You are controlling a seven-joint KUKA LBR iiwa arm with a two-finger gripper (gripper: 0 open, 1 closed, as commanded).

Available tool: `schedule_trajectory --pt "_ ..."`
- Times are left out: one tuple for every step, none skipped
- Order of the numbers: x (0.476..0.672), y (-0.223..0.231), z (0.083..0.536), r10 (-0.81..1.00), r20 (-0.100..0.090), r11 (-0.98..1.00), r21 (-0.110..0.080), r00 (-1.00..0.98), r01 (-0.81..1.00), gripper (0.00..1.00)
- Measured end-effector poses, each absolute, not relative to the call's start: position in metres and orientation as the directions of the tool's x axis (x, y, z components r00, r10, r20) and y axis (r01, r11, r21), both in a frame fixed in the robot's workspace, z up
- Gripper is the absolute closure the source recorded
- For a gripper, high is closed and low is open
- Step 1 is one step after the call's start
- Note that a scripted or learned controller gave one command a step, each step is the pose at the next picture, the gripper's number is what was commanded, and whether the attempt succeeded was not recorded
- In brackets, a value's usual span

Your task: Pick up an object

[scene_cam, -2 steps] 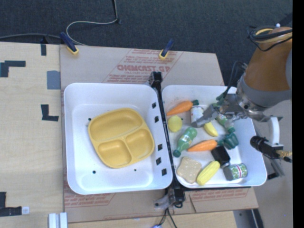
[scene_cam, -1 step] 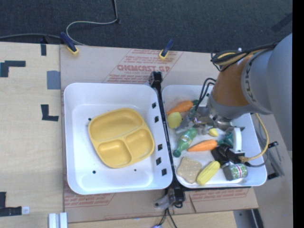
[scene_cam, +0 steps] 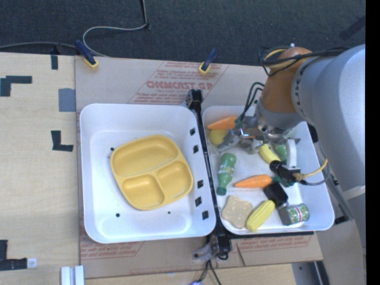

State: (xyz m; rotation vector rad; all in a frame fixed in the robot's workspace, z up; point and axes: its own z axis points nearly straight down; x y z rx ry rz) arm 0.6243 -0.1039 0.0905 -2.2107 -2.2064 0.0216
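Arm (scene_cam: 323, 100): seen reaching in from the right, its orange band (scene_cam: 282, 85) lying above the right bin's far half.
Gripper (scene_cam: 248, 136): placed low over the far left part of the right bin; whether it is open or closed cannot be told, and nothing can be made out as gripped.
Left bin (scene_cam: 98, 171): a yellow tray (scene_cam: 151, 171) with three compartments is laid in its middle, turned at a slant.
Right bin (scene_cam: 323, 209): toy foods are scattered across it.
Far carrot (scene_cam: 222, 123): lies at the far left of the right bin, just beside the gripper.
Lemon (scene_cam: 217, 136): a yellow round piece is found just under the far carrot, near the gripper.
Bottle (scene_cam: 225, 171): a green bottle is laid lengthwise along the left wall of the right bin.
Near carrot (scene_cam: 254, 181): lies across the bin's middle, right of the bottle.
Bread (scene_cam: 237, 211): a tan slice is set at the near left corner.
Corn (scene_cam: 260, 215): lies just beside the bread, on its right.
Can (scene_cam: 293, 214): lies on its side at the near right, close to the corn.
Bench (scene_cam: 35, 159): the bins are borne on a cardboard sheet (scene_cam: 172, 82) held by two yellow clamps at its far edge.
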Motion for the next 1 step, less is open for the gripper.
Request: schedule_trajectory --pt "0.6529 -0.1172 0.0819 1.0 0.016 -0.01 -0.089 0.011 0.996 0.0"
